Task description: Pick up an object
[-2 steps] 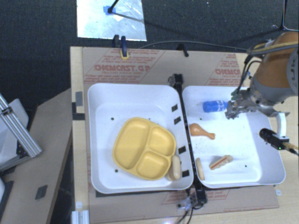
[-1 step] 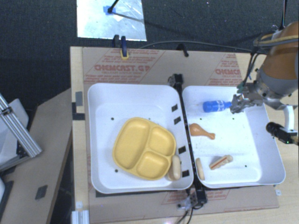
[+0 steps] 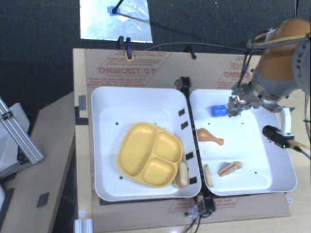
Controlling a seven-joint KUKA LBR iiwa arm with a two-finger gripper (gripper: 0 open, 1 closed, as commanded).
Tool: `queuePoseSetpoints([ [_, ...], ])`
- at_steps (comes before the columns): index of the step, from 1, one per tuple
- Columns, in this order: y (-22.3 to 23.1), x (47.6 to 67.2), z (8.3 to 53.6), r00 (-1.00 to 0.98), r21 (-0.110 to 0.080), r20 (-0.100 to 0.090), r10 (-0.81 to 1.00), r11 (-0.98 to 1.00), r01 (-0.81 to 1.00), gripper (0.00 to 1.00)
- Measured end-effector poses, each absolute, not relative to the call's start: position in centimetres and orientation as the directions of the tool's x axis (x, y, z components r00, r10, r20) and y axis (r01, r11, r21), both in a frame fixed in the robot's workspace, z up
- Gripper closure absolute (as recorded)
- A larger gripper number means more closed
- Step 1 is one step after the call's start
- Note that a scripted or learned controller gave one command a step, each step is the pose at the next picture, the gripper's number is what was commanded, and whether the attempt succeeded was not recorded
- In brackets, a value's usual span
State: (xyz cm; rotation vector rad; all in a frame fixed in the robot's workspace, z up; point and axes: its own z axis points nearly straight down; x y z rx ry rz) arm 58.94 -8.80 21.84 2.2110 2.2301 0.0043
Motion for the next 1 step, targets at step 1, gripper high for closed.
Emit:
queuePoseSetpoints([
  [1,-3.95,59.52,22.77,-0.010,0.004,0.002,1.000,0.010,1.000,1.00],
])
